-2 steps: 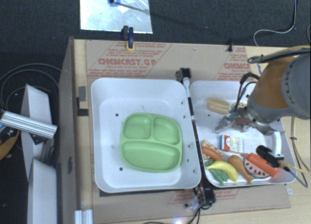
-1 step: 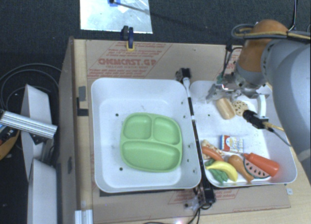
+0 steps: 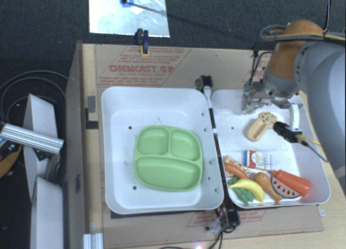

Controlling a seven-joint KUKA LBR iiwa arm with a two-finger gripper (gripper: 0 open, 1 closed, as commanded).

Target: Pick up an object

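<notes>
Observed: the gripper [image 3: 253, 103] hangs over the far end of the right bin [image 3: 230, 126], well beyond the carton [image 3: 257, 160], which serves as reference here. Whether the gripper is open or closed cannot be told from this angle. Nothing is seen in its hold.

Contents, relative to the carton:
- Tan piece [image 3: 261, 125]: just beyond it, lying tilted on the bin floor, between the carton and the gripper. It sits apart from the other items.
- Carrot [image 3: 235, 168]: just to the view's left, slightly nearer the camera.
- Banana [image 3: 248, 187]: nearer the camera, close beside the carrot.
- Watermelon slice [image 3: 289, 184]: nearer the camera and to the view's right.
- Green plate [image 3: 168, 157]: well off to the view's left, alone in the left bin [image 3: 119, 129].

Assessment: the step in hand appears to be the approach, with no pick made. The tan piece is the likeliest target, being closest to the gripper and free on all sides. The items crowded on the near side of the carton would be harder to separate.

Next move, as judged: shift the gripper a little toward the carton until it is centred over the tan piece, align it across the narrow body, descend to the bin floor, close, then lift. A glancing contact could roll the piece aside.
</notes>
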